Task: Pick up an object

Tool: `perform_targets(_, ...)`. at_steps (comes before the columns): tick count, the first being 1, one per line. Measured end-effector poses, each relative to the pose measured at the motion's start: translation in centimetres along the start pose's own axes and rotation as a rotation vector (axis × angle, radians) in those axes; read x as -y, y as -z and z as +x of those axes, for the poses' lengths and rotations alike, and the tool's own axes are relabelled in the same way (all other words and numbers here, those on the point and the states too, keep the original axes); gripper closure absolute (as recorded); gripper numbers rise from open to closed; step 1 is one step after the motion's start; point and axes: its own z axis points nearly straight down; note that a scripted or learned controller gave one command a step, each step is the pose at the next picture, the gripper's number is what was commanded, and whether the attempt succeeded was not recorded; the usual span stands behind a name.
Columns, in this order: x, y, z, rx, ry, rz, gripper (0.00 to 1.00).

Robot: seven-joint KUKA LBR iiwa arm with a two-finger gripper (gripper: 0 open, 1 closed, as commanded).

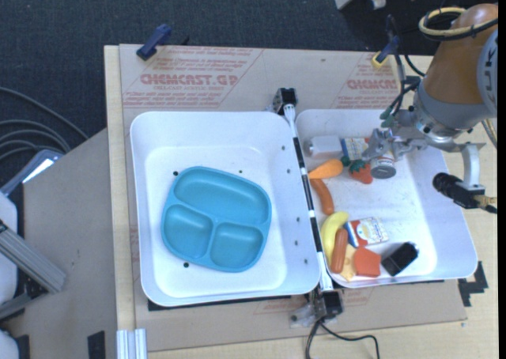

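Observation:
My gripper (381,153) reaches down into the back of the right bin (443,227), under the grey arm with its orange band (462,65). Directly beneath it sit a small red and green piece (361,173) and a round grey thing (386,168), and I cannot see whether either is gripped. An orange carrot (326,168) lies just left of the gripper. A white tube (322,145) and a printed packet (353,146) lie by the bin's back wall.
The front of the right bin holds a sausage (322,195), a banana (333,228), a hot dog (340,251), a small packet (368,231), an orange block (365,263) and a black block (399,258). A blue divided plate (215,219) lies in the left bin (150,160).

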Motion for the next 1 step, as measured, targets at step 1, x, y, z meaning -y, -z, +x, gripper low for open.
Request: perform_targets(1, 4.79, 5.29, 5.06, -0.001, 0.0, 0.003, 1.0)
